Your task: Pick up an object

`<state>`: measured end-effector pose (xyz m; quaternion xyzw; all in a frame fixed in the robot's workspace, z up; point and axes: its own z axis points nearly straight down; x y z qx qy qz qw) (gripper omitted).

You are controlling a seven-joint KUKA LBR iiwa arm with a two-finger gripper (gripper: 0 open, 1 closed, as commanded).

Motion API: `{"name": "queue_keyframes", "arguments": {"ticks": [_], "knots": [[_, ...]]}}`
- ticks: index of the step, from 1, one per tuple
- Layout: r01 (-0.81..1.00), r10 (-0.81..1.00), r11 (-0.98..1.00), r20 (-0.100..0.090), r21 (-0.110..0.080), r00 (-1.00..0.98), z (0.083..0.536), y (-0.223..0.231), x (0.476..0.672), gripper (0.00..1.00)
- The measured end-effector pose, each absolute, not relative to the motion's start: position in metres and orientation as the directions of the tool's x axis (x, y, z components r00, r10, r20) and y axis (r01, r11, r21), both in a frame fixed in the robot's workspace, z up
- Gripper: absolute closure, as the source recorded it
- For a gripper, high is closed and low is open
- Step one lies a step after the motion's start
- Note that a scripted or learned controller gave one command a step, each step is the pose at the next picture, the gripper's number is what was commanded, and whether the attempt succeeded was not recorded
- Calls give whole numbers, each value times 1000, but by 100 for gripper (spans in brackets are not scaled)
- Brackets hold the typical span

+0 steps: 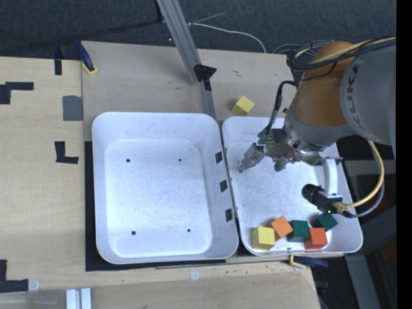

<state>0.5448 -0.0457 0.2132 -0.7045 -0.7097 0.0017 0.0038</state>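
Blocks are sitting clustered at 6 o'clock in the right bin (pixel 248 192): yellow block (pixel 263 237), orange block (pixel 282 226), green block (pixel 299 229), red block (pixel 317 237). Gripper (pixel 265 158) is hovering at bin centre, fingers spread, nothing being held. Yellow block, cluster's edge, is judged the easiest target. Another yellow cube (pixel 243 105) is lying outside at 12.

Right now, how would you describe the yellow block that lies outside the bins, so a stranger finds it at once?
Find the right bin. Just beyond its far rim, on the bare bench, lies the yellow block. Unlike the other yellow block, which is clustered with coloured blocks inside that bin, it lies alone.
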Motion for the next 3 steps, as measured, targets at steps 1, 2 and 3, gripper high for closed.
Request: {"name": "queue_keyframes", "arguments": {"ticks": [1, 2, 3], "knots": [[1000, 1000, 8, 3, -6, -8, 190, 33, 547, 0], [1000, 1000, 5, 1, 9, -5, 313, 67, 613, 0], [1000, 1000, 3, -2, -8, -3, 186, 96, 660, 0]]}}
